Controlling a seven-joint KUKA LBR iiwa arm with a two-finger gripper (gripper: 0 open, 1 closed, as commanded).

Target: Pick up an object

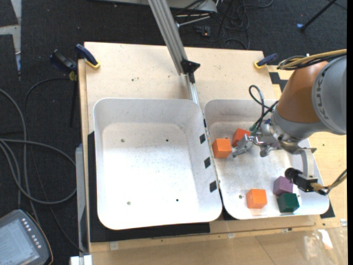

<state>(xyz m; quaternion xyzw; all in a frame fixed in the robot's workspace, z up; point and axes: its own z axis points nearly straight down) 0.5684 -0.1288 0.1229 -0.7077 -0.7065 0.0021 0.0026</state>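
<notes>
Reaching in from the right, the grey KUKA arm [314, 101] lowers its gripper [241, 147] into the right bin [231, 108], near that bin's left wall. The tool sits just beside two small blocks: an orange cube [222, 147] close to the left wall and a red-orange block [240, 135] touching or nearly touching the metal fingertips. Whether the tool is parted or clenched cannot be told from this angle, and no block is seen between its tips.

Three more pieces lie toward the bin's front edge: a second orange block [256, 198] near the front middle, a purple block [283, 185] and a dark green block [288, 202] at the front right corner, the last two touching or almost so. The left bin [110, 115] stands alongside on the wooden bench [138, 65].

The blocks look small, light and rigid, probably foam or wood, with flat faces that should take a pinch without damage. The likeliest candidate is the orange cube by the left wall; a hold across two opposite flat sides, squared to the faces, would seem safest, since a corner grip could squirt a light block away.
</notes>
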